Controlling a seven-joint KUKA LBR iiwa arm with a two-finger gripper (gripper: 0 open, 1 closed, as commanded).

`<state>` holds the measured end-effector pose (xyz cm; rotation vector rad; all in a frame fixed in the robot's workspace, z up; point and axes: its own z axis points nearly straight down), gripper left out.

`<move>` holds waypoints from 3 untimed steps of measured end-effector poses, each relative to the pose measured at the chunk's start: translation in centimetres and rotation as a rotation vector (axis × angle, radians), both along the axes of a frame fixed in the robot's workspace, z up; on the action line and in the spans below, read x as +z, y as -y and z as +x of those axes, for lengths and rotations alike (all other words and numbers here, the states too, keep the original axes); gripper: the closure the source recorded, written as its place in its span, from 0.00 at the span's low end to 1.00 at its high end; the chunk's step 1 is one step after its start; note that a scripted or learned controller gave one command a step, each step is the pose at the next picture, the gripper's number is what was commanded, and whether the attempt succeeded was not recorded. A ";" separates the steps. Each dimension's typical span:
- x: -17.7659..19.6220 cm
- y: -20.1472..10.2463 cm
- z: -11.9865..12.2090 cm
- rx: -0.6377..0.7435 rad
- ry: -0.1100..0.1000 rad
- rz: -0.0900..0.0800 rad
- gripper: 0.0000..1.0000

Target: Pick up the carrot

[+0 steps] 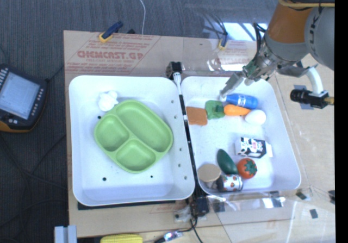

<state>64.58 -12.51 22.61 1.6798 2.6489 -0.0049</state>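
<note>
The carrot (237, 110) is orange with a green leafy top (215, 110). It lies on its side in the upper part of the right bin (283, 144), leaves to the left. A blue bottle (242, 100) lies just behind it, touching it. My gripper (223, 95) reaches down from the upper right, and its tip hangs just above and behind the carrot's leafy end, next to the bottle's left end. Nothing shows held in it.
Around the carrot lie a brown bread slice (197, 116) and a white egg (255, 117). Nearer the front are a milk carton (252, 147), a tomato (248, 168), a dark green vegetable (225, 161), a can (231, 183) and a cup (208, 172). The left bin (81, 144) holds a green divided plate (133, 136) and a white object (107, 100).
</note>
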 end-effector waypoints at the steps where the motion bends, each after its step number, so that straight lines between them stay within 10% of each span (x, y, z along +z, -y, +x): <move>1: -12.8 1.3 -5.9 0.126 -0.005 0.005 0.00; 2: -13.7 4.5 -1.2 -0.157 0.007 0.003 0.00; 3: -13.8 4.9 1.9 -0.434 -0.042 0.013 0.00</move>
